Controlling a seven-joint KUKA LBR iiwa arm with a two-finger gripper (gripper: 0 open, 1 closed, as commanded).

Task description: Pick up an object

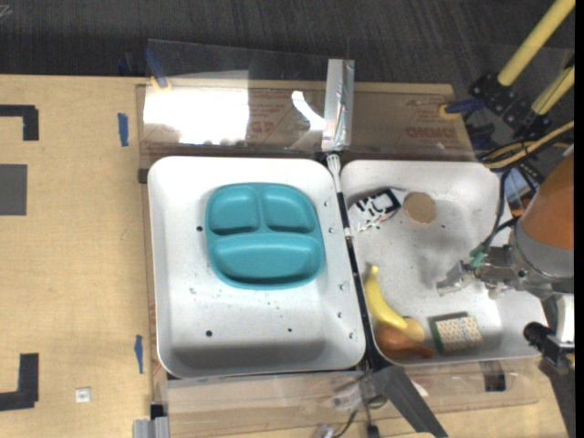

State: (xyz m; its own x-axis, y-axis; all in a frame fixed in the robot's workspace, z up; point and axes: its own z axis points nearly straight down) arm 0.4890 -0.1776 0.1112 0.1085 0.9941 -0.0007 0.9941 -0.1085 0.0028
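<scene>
The right bin (474, 185) holds a yellow banana (383, 307) along its left wall. A reddish-brown fruit (400, 340) lies under the banana's near end. Beside the fruit sits a small rectangular block with a green edge and a speckled beige top (454, 331). A round tan disc (420, 208) rests near the far wall, and a black-and-white item (374, 205) lies in the far left corner. My gripper (463, 274) hangs low over the bin's right half, above the bare floor between the disc and the block. Nothing is visibly held in it.
The left bin (173, 272) carries a teal divided plate (265, 234). A clear plastic panel and a metal upright (338, 99) stand behind the bins. Yellow tubes and cables (529, 53) crowd the far right. The grey arm (547, 245) enters over the right bin's rim.
</scene>
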